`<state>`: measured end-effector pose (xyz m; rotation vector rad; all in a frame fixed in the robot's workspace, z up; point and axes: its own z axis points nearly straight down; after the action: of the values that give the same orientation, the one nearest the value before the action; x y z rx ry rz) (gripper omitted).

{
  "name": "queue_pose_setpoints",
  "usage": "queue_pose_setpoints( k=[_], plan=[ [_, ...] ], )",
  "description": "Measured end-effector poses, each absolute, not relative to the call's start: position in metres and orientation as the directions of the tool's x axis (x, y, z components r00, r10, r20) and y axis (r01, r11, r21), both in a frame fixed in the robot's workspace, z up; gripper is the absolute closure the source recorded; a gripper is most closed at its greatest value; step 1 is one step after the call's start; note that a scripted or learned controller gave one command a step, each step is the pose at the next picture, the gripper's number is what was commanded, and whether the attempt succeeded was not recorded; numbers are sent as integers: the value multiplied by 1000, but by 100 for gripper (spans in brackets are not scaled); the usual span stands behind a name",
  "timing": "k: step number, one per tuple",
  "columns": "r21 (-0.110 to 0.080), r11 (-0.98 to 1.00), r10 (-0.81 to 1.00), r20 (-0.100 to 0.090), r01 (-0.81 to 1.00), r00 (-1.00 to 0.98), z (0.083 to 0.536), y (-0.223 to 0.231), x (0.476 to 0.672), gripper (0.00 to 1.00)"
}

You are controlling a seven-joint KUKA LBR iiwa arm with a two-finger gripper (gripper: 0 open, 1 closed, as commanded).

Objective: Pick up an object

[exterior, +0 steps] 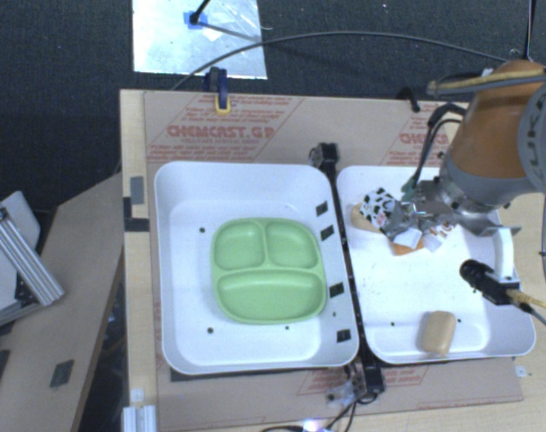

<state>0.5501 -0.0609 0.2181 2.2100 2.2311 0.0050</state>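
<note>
My gripper (406, 227) hangs low over the upper middle of the right bin (389, 331), under the grey and orange arm (502, 142). It sits right beside a black-and-white spotted toy (376, 207), which rests on a tan piece (359, 216). An orange piece (402, 247) lies just below the gripper, and a small red-and-white item (434, 236) lies at its right. Whether anything is between the gripper's tips is hidden by the cluster. A tan rounded block (437, 331) lies apart near the bin's front edge.
The left bin (183, 241) holds a green divided plate (269, 270). A black divider with clips (337, 241) runs between the bins. Cardboard lies under both, with a blue clamp (219, 88) at its back edge.
</note>
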Motion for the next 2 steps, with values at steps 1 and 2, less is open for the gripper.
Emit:
queue_pose_setpoints(
  k=[1,2],
  plan=[
    [3,10,1000,2,1000,-10,229,-13,568,100],
    [2,10,1000,2,1000,-10,219,42,579,100]
  ],
)
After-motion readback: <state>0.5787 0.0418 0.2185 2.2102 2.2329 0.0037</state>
